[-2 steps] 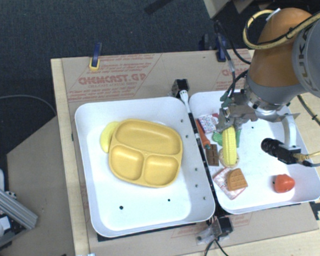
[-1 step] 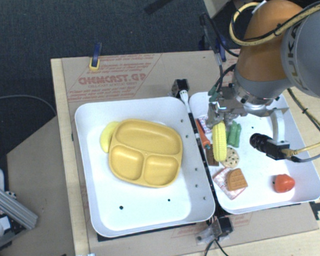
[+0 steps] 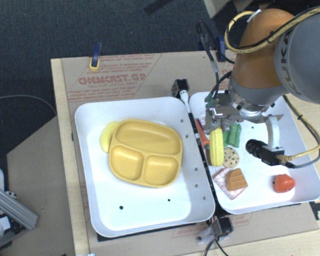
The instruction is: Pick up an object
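Observation:
My gripper (image 3: 219, 119) hangs over the left part of the right bin (image 3: 308, 185), under the grey and orange wrist. Right below it lies a yellow corn cob (image 3: 216, 145), lengthwise, with its upper end at the gripper. A green piece (image 3: 235, 135) lies just to the right of the cob, partly under the wrist. A round speckled cookie (image 3: 230, 157) rests against the cob's lower end. An orange carrot-like stick (image 3: 202, 135) lies along the bin's left wall. Nothing shows between the fingers.
A toast-like brown slice (image 3: 234, 180) on a clear wrapper sits near the right bin's front, and a red tomato (image 3: 284, 183) at its front right. The left bin (image 3: 133, 209) holds a yellow divided plate (image 3: 145, 152) with a yellow piece (image 3: 107, 135) at its far left.

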Controlling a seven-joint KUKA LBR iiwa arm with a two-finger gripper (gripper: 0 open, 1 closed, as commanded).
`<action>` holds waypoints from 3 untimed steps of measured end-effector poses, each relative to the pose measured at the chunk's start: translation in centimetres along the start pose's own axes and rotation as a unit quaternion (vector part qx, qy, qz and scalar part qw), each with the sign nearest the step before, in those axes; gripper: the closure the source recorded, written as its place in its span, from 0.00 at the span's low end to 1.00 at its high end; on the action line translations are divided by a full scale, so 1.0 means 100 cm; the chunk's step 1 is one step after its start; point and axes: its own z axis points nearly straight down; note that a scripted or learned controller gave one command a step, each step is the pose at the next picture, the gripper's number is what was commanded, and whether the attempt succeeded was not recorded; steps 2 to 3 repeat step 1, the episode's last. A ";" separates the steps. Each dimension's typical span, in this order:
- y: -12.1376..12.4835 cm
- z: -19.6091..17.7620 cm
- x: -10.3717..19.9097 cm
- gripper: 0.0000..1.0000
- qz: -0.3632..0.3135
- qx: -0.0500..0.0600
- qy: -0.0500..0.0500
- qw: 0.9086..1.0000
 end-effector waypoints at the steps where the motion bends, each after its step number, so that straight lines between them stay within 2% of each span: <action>1: -0.001 -0.013 -0.005 1.00 0.000 -0.002 0.000 1.000; 3: -0.001 -0.013 -0.005 1.00 0.000 -0.002 0.000 1.000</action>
